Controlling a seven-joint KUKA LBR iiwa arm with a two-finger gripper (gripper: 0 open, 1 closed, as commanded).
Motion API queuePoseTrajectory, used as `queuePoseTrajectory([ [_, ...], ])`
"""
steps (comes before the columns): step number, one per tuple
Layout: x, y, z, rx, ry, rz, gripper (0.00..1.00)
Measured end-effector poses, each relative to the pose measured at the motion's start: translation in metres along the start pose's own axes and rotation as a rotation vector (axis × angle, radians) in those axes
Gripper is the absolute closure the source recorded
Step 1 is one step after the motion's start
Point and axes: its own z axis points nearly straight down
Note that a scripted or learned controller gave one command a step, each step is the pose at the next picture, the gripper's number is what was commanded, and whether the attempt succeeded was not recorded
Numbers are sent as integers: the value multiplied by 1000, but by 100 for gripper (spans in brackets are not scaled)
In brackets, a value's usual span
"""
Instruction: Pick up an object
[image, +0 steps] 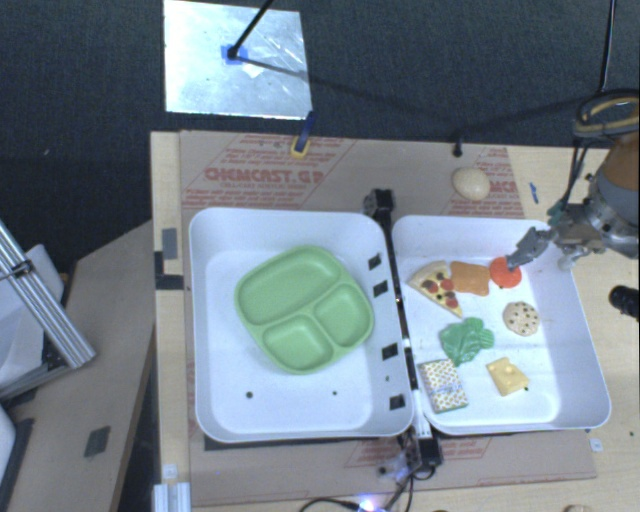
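Gripper sits low over the right white bin, tip right at the small round red-orange toy just below-left of it. Can't tell whether it's open or closed, or gripping anything. Risks: the round piece likely rolls or squirts out if contact is off-centre. The flat orange-brown toy slab touches it on the far side from the gripper, with the toy pizza slice beyond, so a sloppy close could snag or shove them.
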Motion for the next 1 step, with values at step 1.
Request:
queuePoseTrajectory([
  [1,1,3,-8,-13,-2,-3,0],
])
